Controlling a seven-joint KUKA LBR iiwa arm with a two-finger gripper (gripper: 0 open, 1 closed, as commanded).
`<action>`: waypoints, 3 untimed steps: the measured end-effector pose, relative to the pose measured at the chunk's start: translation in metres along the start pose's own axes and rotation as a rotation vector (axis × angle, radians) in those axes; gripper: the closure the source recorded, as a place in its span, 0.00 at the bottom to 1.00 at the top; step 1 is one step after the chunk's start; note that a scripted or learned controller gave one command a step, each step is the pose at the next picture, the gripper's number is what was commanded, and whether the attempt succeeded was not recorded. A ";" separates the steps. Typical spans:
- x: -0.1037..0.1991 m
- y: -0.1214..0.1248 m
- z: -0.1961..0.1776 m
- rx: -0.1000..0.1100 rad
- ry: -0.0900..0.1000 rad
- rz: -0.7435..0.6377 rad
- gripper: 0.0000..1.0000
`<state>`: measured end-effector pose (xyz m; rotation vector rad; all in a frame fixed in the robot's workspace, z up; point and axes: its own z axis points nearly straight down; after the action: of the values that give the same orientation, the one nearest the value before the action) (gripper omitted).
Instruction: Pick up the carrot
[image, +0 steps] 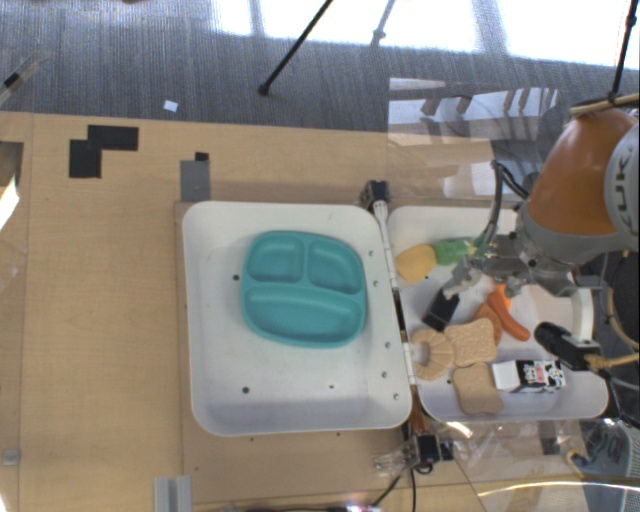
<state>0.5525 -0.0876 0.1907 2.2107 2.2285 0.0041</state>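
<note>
Pincer (470, 282), whose grip state cannot be told, hovers just left of the carrot (506, 315), which lies ungrasped in the right bin (585, 402).

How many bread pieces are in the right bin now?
2. One bread slice lies mid-bin beside the carrot; another bread piece sits nearer the front rim by the small carton. The arm may hide more.

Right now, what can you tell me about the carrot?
The carrot is a small orange stick, probably a plastic toy, lying at a slant in the right bin. Part of it is hidden under the gripper. It sits beside the tan bread-like slice; I can't tell if they touch.
</note>
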 end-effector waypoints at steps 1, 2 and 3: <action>-0.050 0.013 0.041 0.004 -0.002 -0.057 0.00; -0.075 0.052 0.103 -0.011 -0.003 -0.057 0.00; -0.013 0.110 0.106 0.024 0.004 -0.114 0.00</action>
<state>0.6628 -0.0995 0.0854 2.0927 2.3653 -0.0184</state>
